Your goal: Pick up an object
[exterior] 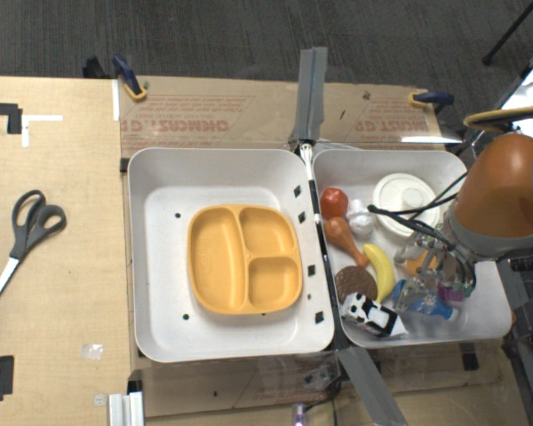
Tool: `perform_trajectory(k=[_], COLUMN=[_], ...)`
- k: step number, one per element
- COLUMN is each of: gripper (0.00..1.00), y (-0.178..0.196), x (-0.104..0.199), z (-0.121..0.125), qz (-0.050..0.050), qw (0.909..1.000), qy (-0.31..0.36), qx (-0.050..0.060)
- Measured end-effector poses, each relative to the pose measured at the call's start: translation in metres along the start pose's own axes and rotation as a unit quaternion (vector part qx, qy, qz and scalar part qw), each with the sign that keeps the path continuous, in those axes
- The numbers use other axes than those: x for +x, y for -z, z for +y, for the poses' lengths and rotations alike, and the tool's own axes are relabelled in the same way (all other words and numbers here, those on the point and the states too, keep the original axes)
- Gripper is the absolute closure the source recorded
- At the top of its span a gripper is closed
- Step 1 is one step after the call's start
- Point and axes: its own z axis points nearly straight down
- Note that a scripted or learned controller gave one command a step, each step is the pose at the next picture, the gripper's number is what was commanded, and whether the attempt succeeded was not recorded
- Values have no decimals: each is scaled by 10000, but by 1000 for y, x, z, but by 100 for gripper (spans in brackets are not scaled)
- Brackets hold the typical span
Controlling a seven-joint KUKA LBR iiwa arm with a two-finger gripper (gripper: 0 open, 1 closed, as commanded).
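Gripper (429,276), finger state unclear, low in right bin (489,313) beside banana (381,271), cow toy (371,315)

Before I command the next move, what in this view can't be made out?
- Pincer: its state is lost in cable clutter and blur.
- Blue object in the right bin: partly covered by the pincer, identity unclear.
- White round dish: the arm's cables cross it; contents unreadable.
- Black-and-white toy: too small to identify.
- Scissors: blade tip cut off at the left edge.
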Motion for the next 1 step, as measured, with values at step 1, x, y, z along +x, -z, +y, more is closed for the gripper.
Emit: perform_trajectory(k=[1], gripper=[0], y=[-1], x=[-79], z=[39], qz=[20], qw=[9921], qy=[-1255], qx=[-6])
